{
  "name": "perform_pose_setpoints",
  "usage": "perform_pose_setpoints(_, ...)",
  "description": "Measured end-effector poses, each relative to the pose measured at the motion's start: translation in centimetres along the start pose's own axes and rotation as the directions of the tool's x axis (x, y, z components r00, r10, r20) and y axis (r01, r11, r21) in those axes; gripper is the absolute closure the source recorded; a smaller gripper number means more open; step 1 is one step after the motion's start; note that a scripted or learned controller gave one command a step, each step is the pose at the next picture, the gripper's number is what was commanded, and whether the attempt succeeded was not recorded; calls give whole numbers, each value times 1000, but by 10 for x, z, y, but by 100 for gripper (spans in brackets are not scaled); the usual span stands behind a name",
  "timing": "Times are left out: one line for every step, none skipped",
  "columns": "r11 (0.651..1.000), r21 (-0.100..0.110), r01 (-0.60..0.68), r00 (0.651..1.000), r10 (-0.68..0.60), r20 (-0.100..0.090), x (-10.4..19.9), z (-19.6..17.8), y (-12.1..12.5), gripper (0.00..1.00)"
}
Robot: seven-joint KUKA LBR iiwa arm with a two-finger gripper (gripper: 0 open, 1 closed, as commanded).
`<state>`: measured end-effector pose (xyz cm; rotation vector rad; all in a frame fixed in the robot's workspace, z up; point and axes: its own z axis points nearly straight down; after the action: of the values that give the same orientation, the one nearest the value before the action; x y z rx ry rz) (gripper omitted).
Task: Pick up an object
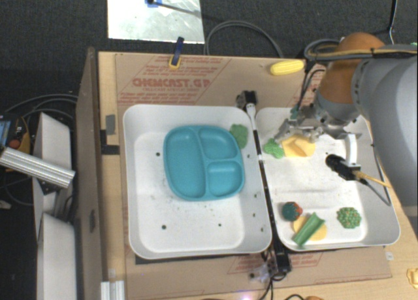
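Where the gripper hangs: the two-finger gripper (304, 130) is over the far part of the right shallow white bin (385, 227), just above a pale yellow wedge-shaped block (298, 148). I cannot tell whether it is spread or pressed together.
Arm: one grey arm (392, 96) with an orange band, coming in from the right.
Bins: two, side by side, meeting along a middle seam.
Left shallow white bin (140, 227): two things. One teal plastic plate with three compartments (202, 161) lies flat in the middle. One green leafy piece (240, 135) sits just beside the plate's far right corner.
Right bin contents: five things.
- The yellow block, at the far end under the gripper.
- One crumpled green piece (274, 150), just beside the block's left side.
- One small round red-and-green thing (291, 210), towards the near wall.
- One long yellow-and-green piece (308, 228), just beside the round thing.
- One knobbly green ball (349, 217), apart from these, near the right wall.
Bench: one yellow banana-shaped thing (286, 66) lies on the brown board beyond the right bin, outside both bins.
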<state>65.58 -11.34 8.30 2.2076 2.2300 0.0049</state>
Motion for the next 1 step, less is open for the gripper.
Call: perform_pose_setpoints(1000, 1, -4, 1000, 4, -1, 6, -17, 14, 0)
